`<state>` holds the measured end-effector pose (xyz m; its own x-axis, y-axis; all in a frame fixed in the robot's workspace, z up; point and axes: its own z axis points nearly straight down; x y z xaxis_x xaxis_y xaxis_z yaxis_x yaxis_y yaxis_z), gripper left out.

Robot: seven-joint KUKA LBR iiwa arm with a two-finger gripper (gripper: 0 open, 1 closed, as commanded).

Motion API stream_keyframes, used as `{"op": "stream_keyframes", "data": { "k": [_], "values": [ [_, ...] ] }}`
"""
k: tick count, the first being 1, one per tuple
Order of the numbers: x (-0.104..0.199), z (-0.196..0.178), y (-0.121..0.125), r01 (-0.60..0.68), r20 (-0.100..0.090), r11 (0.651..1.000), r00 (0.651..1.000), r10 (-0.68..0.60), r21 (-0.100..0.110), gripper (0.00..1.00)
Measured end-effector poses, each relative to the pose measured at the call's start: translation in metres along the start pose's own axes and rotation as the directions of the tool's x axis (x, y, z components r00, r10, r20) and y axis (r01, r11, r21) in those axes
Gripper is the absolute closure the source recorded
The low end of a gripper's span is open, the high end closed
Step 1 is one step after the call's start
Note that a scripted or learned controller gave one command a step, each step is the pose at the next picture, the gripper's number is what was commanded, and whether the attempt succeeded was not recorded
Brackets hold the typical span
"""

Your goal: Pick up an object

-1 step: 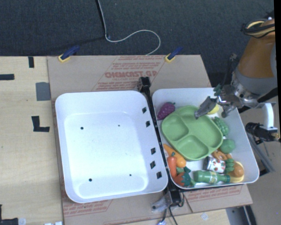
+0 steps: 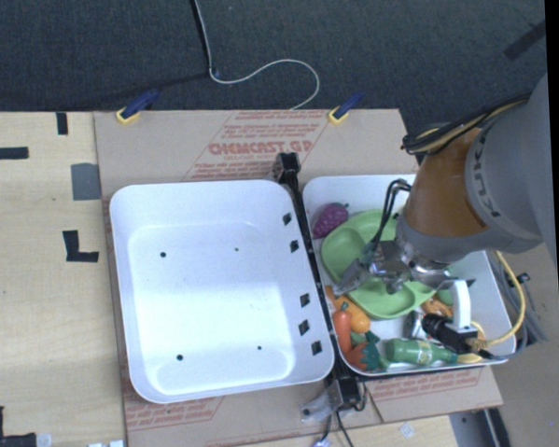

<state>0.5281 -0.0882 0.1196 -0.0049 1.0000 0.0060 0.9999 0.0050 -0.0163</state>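
Observation:
The right bin holds a jumble of toys. A light green bowl-like piece lies in its middle, with a purple bunch of grapes behind it. An orange carrot, a red piece and a green bottle lie along the bin's front. My gripper hangs low over the green piece, under the orange wrist band. The wrist hides the fingertips.
The left bin stands beside the right one, with a black divider between them. Both rest on a cardboard sheet. A white cable loops at the back. A yellow cable runs along the right bin's edge.

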Motion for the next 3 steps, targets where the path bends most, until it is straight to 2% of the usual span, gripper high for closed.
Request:
{"op": "stream_keyframes", "data": {
  "k": [1, 2, 3],
  "values": [
    [-0.005, 0.018, 0.030, -0.003, -0.006, 1.000, 1.000, 0.003, 0.001, 0.00],
    [0.057, -0.070, 0.013, 0.003, 0.004, 1.000, 1.000, -0.003, -0.021, 0.00],
    [0.083, -0.063, -0.017, -0.002, 0.005, 1.000, 1.000, 0.002, -0.011, 0.00]
  ]
}}
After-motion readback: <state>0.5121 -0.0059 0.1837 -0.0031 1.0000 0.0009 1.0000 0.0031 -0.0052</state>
